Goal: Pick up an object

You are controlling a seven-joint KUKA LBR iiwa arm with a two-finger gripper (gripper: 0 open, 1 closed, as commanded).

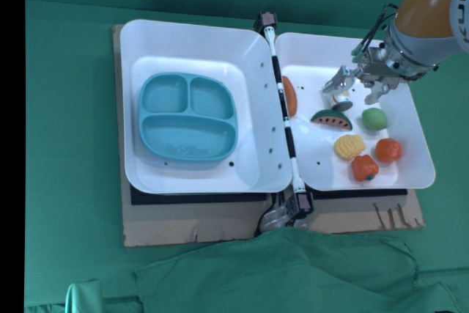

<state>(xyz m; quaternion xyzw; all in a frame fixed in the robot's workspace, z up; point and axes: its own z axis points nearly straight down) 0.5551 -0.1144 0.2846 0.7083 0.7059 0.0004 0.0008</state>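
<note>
- Gripper (pixel 359 86) is seen above the upper part of the right bin (pixel 421 157), over bare bin floor; fingers appear spread apart, nothing seen between them.
- Toy foods are scattered in the right bin: watermelon slice (pixel 331 119) just below the gripper, green round fruit (pixel 374 119) beside it, yellow corn piece (pixel 349 146), orange round fruit (pixel 388 150), red pepper-like piece (pixel 364 168).
- An orange elongated piece (pixel 290 96) is seen lying against the divider (pixel 282 95), hard to reach.
- Pieces are judged light, stiff plastic, smooth and likely slippery; round ones may roll or squirt out.
- Watermelon slice is judged nearest target; best taken across its thin flat faces. It lies flat, so a low approach is needed.
- Corn's bumpy surface is judged to offer better grip.
- Open room exists around watermelon and green fruit; the lower three sit close together, near the bin wall.
- Left bin (pixel 146 37) holds a teal divided plate (pixel 187 117); not needed.
</note>
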